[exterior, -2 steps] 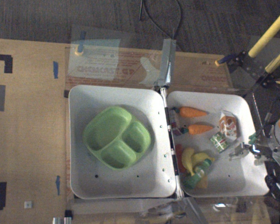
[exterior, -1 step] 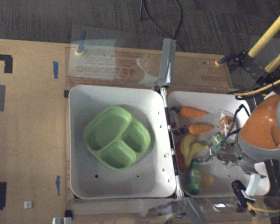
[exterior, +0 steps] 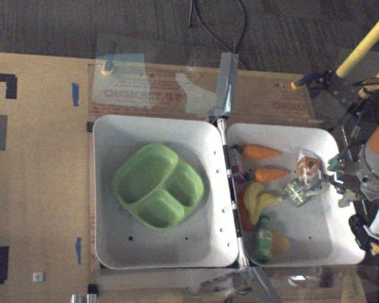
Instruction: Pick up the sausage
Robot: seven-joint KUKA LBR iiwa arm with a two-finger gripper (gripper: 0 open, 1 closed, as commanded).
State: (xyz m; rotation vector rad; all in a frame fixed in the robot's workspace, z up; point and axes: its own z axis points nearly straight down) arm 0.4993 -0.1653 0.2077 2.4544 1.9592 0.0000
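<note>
The sausage looks like the reddish piece lying along the left wall of the right bin. It is partly tucked under the yellow banana. My gripper hangs over the right side of that bin, close to a clear plastic packet with orange and green contents. It is well to the right of the sausage and apart from it. The grey wrist with its orange band comes in from the right edge.
Two carrots lie at the back left of the right bin. A green bottle and a tan piece lie near its front. The left bin holds a green divided plate.
</note>
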